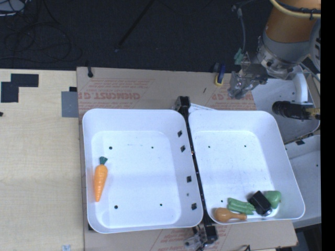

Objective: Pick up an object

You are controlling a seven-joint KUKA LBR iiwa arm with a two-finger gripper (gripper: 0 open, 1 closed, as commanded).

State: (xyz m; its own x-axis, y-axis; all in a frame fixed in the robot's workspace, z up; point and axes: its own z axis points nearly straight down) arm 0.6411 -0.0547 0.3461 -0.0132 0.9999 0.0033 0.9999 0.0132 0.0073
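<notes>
- Above the far edge of the right bin (pixel 285 156), the gripper (pixel 238 90) was seen hanging clear of the bench; whether anything was pinched could not be told.
- A cluster was seen in that bin's near corner: green pod (pixel 241 206), black block (pixel 260 203), tan gourd (pixel 229 215).
- The carrot (pixel 100 178), long axis running near-to-far, was seen in the left bin (pixel 91 140), well apart from the gripper, so the cluster was judged nearer.

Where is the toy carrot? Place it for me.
The toy carrot lies in the left bin near its left wall, leafy top pointing away from the camera, far from the cluster in the right bin's near corner.
</notes>
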